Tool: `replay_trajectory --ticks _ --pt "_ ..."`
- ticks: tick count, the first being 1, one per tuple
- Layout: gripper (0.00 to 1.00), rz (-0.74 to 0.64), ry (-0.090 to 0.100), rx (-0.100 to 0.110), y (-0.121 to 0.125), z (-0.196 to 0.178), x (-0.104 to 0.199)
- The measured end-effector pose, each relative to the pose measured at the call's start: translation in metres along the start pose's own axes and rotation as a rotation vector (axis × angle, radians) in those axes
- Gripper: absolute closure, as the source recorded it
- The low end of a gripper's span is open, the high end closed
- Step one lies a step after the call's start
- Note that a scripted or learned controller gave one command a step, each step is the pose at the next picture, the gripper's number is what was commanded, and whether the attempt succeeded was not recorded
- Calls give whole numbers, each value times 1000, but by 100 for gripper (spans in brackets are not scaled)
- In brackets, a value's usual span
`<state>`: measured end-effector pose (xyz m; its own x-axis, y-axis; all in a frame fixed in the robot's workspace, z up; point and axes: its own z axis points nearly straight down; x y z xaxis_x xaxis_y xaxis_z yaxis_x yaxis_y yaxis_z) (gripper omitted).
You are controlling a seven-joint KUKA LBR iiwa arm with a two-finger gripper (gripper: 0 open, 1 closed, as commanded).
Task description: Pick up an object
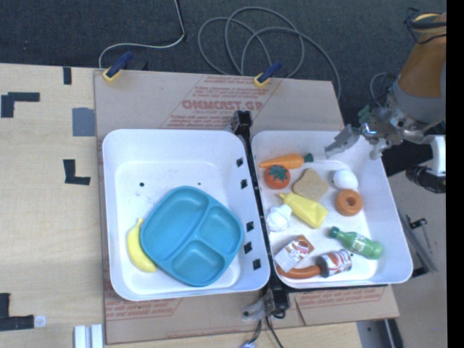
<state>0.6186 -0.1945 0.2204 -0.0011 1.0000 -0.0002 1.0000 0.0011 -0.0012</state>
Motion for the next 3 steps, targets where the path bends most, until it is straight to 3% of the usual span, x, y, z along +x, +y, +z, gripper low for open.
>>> replay_trajectory --ticks 1,2,3 --pt "0 1 -1 -2 20 126 60" --pt "0 1 -2 -4 -66 134 92" --pt "0 1 -3 -9 -122 134 95"
